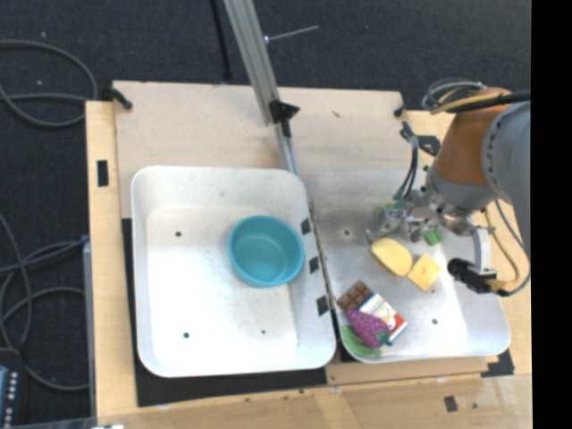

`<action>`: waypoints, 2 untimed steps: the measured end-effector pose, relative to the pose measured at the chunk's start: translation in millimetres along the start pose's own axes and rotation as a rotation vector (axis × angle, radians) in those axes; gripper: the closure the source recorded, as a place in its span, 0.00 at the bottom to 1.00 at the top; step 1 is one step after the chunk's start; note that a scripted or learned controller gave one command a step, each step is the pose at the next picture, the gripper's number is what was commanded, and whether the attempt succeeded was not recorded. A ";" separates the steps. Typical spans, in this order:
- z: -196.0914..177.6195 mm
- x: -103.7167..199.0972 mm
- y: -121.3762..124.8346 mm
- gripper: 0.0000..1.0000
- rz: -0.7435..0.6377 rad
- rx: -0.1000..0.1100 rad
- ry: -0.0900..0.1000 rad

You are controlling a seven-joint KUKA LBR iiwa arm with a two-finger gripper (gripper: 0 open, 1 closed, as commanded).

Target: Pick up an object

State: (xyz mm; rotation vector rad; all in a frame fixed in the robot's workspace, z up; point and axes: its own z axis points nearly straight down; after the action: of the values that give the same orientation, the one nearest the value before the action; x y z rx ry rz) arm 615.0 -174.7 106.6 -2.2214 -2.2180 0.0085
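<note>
In the left bin [161,266] sits a blue bowl [265,250]; pincer [407,226] state unclear over the right bin [483,329].

The grey arm [500,155] reaches in from the right, gripper [407,224] pointing down.

Yellow objects [407,264] in right bin [478,329]

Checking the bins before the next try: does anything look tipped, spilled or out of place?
Nothing stands out. The blue bowl sits upright in the left bin; the yellow pieces and the small pile lie inside the right bin.
</note>
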 end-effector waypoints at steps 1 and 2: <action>5.4 -2.1 0.1 0.00 0.002 -0.005 -0.002; -6.2 -2.6 0.9 1.00 0.003 -0.008 -0.001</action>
State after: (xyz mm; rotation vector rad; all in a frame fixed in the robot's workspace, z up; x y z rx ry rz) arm 615.9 -177.3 112.8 -2.2298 -2.2187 0.0003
